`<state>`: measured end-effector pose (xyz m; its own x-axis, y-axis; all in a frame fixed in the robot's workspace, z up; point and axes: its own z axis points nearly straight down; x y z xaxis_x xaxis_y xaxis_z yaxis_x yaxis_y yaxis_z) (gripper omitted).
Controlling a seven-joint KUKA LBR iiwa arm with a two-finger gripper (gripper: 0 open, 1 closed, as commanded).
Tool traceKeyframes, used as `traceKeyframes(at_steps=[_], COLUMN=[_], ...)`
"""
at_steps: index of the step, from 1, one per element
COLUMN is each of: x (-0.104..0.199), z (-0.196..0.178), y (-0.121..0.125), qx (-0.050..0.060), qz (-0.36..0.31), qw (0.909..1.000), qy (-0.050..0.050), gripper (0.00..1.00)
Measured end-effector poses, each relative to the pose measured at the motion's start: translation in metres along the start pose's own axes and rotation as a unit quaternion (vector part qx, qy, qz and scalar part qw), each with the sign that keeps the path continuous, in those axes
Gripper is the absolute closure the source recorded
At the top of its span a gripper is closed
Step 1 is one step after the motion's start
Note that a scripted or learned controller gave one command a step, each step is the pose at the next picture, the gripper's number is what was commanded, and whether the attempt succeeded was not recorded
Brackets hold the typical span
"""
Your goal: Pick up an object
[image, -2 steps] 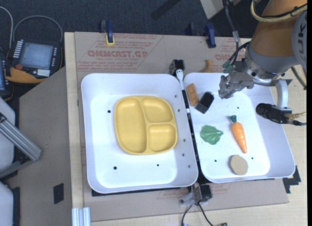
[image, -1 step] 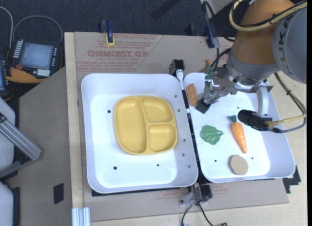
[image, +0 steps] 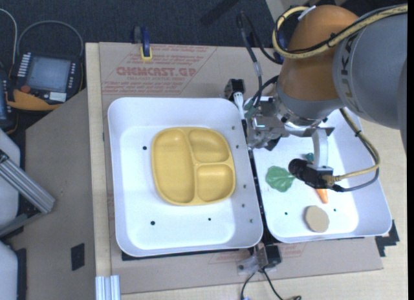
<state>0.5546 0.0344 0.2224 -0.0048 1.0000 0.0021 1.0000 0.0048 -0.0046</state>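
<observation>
presently the grey arm (image: 378,66), with its orange band (image: 317,53) above the wrist, reaches in from the right and hangs over the far left corner of the right bin (image: 362,211). the gripper (image: 262,134) sits just beside the wall that the two bins share, pointing down toward the white floor. whether it is spread or pressed together cannot be told from this slant, and nothing can be seen pinched in it.

three small things lie in the right bin, all nearer the camera than the gripper. a green leaf-shaped piece (image: 279,178) rests closest to it, near the bin's left wall. a small orange piece (image: 323,196) lies further right, and a round tan disc (image: 317,218) sits near the front edge, just below the orange piece. all three lie apart from one another.

the left bin (image: 129,163) holds a yellow divided plate (image: 193,165) with three compartments, lying flat near its middle. both bins rest on a brown cardboard sheet (image: 162,66).
</observation>
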Motion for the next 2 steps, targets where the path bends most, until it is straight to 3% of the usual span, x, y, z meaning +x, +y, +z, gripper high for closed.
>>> traceKeyframes(at_steps=[1, 2], x=[0.0467, 0.0435], z=[0.0065, 0.0060], y=[-0.0046, -0.0040], qx=[0.000, -0.001], qz=[0.000, 0.002], qw=[1.0000, 1.0000], qy=[0.000, -0.001], gripper=[1.00, 0.00])
